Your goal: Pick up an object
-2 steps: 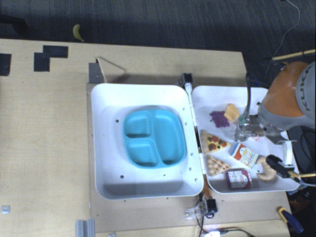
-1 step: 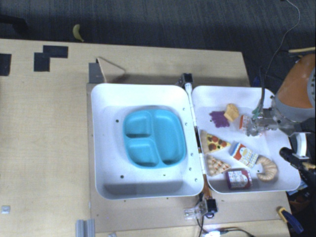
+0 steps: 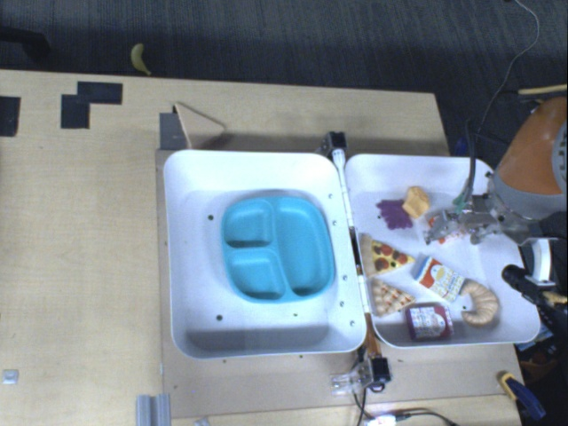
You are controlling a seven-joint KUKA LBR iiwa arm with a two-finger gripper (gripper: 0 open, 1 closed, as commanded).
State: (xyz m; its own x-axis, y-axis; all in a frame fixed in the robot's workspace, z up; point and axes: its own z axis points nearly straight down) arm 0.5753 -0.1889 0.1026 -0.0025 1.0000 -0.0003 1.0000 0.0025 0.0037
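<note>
**Hovering over the right bin, nothing picked yet**

Nearest me lie the dark jar (image 3: pixel 429 321), croissant (image 3: pixel 481 303) and juice carton (image 3: pixel 438 279); pizza slice (image 3: pixel 388 256) sits beside them. My gripper (image 3: pixel 460 226) hangs above (claw state: I cannot tell). Next I judge a descent onto one item. Farther: yellow block (image 3: pixel 415 202), purple grapes (image 3: pixel 393 212), crowding close.

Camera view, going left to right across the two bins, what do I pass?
Left white bin → blue three-compartment plastic tray → right white bin → triangular pizza slice toy → yellow block → orange and white carton → curved tan croissant toy
</note>
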